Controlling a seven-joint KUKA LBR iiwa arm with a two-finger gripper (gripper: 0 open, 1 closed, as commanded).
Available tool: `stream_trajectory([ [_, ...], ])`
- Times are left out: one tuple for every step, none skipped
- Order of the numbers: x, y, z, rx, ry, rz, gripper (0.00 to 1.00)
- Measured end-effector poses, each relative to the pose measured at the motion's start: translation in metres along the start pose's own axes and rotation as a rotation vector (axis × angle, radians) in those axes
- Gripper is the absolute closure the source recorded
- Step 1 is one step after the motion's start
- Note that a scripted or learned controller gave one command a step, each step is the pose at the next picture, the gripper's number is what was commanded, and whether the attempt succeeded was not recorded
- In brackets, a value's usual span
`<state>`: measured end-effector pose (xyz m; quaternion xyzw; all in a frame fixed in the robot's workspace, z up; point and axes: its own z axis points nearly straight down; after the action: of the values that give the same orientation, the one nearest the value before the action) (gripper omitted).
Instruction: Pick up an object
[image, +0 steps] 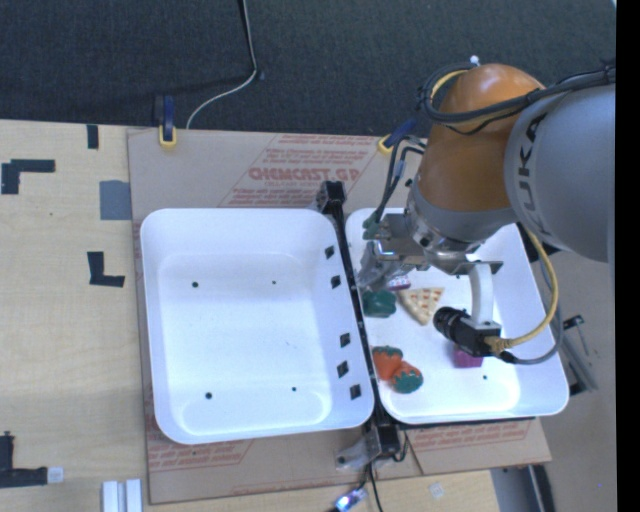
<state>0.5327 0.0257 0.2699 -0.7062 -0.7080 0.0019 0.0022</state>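
Objects lie in the right bin (530, 400), several small ones loosely grouped toward its left half. A dark green rounded piece (379, 301) sits close to the divider between the bins, just under the gripper (383, 272). Beside it to the right lies a pale tan wedge (424, 303) with small red dots, shaped like a pizza slice. Lower down, near the bin's front left, an orange and green lumpy item (398, 368) rests on the white floor. A small purple block (467, 355) sits further right, partly covered by a black cylinder on the arm's hardware. The gripper hangs low over the green piece, at the bin's left wall; whether it is spread or closed, or grasping anything, I cannot tell. The left bin (240, 320) adjoins the right one.
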Motion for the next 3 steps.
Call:
stream_trajectory([
  [0.013,0.027,-0.126,-0.02,0.0,-0.002,1.0],
  [0.072,0.029,-0.21,-0.015,0.002,-0.006,1.0],
  [0.078,0.007,-0.269,-0.012,0.001,-0.001,1.0],
])
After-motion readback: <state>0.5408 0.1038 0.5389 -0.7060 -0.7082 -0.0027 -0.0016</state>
